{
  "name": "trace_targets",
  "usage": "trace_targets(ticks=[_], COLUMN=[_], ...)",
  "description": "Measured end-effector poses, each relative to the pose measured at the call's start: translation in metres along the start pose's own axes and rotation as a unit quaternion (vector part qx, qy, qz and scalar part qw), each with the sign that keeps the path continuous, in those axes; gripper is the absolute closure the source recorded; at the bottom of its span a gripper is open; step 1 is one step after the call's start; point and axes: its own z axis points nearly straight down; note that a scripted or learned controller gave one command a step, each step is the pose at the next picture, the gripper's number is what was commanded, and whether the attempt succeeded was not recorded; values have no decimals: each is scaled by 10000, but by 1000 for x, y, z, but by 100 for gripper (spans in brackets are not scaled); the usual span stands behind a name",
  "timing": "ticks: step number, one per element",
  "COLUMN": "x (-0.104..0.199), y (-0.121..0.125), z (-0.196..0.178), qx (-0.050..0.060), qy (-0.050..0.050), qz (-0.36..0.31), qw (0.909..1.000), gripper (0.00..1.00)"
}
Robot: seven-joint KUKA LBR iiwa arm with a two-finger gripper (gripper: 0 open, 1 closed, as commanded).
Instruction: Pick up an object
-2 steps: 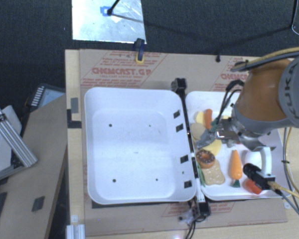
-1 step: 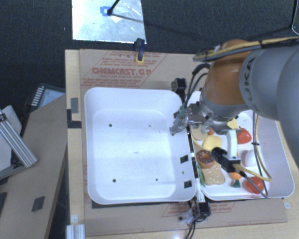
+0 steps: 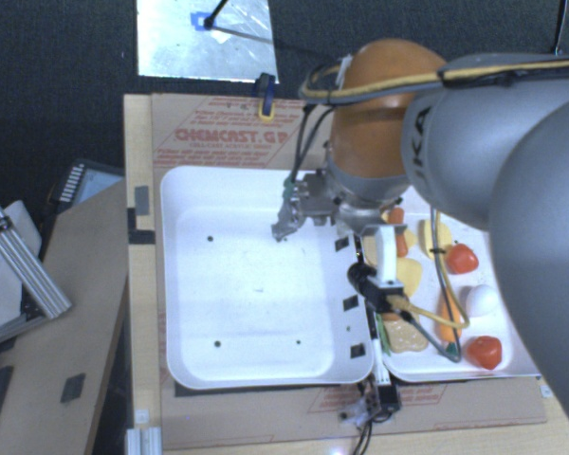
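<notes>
My gripper (image 3: 286,218) hangs over the far right part of the left white bin (image 3: 174,282), close to the wall it shares with the right bin (image 3: 460,372); nothing shows in it. The right bin holds toy foods, partly hidden by the arm: a red tomato (image 3: 462,258), a second red tomato (image 3: 485,351), a white egg (image 3: 481,300), an orange carrot (image 3: 448,317), a tan cracker (image 3: 405,336), a pale yellow piece (image 3: 411,275) and a small red-orange piece (image 3: 394,216).
Both bins rest on a printed cardboard sheet (image 3: 218,133). A blue and yellow clamp (image 3: 265,98) sits at its far edge, below a silvery sheet (image 3: 204,25). An aluminium frame (image 3: 19,259) stands at the left. The big grey arm covers the right side.
</notes>
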Motion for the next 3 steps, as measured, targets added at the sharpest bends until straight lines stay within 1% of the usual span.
trace_targets(ticks=[1, 2, 3], x=[-12, 73, 111], y=[100, 111, 59], z=[158, 151, 153], qx=[8, 5, 48], qy=[-25, -8, -15], qz=[44, 13, 27], qw=[10000, 10000, 10000], gripper=[0, 0, 0])
